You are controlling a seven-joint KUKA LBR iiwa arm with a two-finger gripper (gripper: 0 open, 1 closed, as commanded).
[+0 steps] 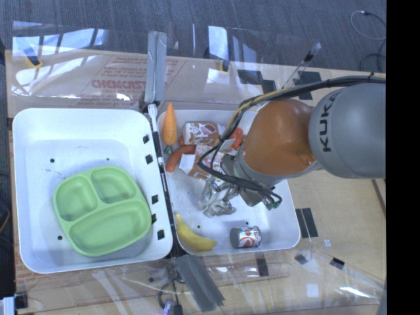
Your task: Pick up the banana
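Note:
The yellow banana point(191, 236) lies at the front left corner of the right bin point(286, 225), close to the divider. My gripper point(217, 199) hangs over the middle of that bin, up and to the right of the banana and apart from it. The metal fingers point down toward the bin floor, and the arm's orange band point(279, 140) covers what is behind them. Nothing visible sits between the fingers.
A small can point(246, 237) lies right of the banana. An orange carrot point(170, 124), a red piece point(176, 157) and a snack packet point(200, 133) sit at the back of the right bin. A green divided plate point(102, 210) rests in the left bin point(33, 176).

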